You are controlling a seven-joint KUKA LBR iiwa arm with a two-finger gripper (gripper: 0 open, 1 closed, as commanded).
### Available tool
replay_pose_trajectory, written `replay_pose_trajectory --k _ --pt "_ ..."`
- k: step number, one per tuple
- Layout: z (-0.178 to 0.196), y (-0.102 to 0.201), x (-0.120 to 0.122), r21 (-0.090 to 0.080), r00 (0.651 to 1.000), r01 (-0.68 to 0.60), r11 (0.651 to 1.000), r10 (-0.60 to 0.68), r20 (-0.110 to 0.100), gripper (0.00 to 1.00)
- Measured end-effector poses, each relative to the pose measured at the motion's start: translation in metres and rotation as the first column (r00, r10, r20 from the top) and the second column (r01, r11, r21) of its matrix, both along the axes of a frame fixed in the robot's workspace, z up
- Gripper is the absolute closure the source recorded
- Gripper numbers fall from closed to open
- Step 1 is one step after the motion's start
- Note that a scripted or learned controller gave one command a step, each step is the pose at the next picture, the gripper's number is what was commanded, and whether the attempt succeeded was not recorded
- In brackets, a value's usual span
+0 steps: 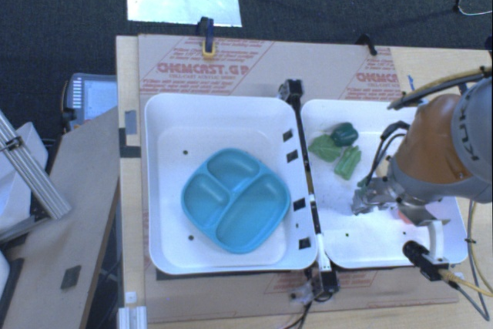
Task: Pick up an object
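Looking down on my rig, I see the arm (447, 146) reaching in from the right over the right bin (339, 246), with its gripper (368, 200) low above that bin's white floor. I cannot tell how the jaws stand; the wrist hides them from this slanted view, and I see nothing between them.

My candidates for picking sit toward the far side of the same bin: a dark green piece (343, 134), a lighter green flat piece (324, 148) just beside it, and a ribbed light green piece (348, 162) below them. They lie clustered close together, near the divider, and apart from the gripper, which sits nearer the bin's front. A small pink thing (406, 218) peeks out under the wrist; it is too hidden to name.

The left bin (166, 189) carries a blue divided plate (235, 199), lying flat and turned at an angle, well apart from the arm. I judge the plate a hard grab, being wide and shallow; the green pieces look far more manageable.

As I read it, no pick has been made. The gripper would need to shift toward the green cluster, and the tight grouping risks nudging one piece while closing on another.
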State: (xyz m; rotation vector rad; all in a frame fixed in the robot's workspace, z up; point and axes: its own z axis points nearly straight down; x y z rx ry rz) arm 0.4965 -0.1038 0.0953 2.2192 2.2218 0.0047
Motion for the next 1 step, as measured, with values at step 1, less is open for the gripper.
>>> replay_pose_trajectory --k 1 --pt "0.0462 0.0078 0.0026 -0.002 1.0 -0.003 1.0 0.003 0.002 1.0"
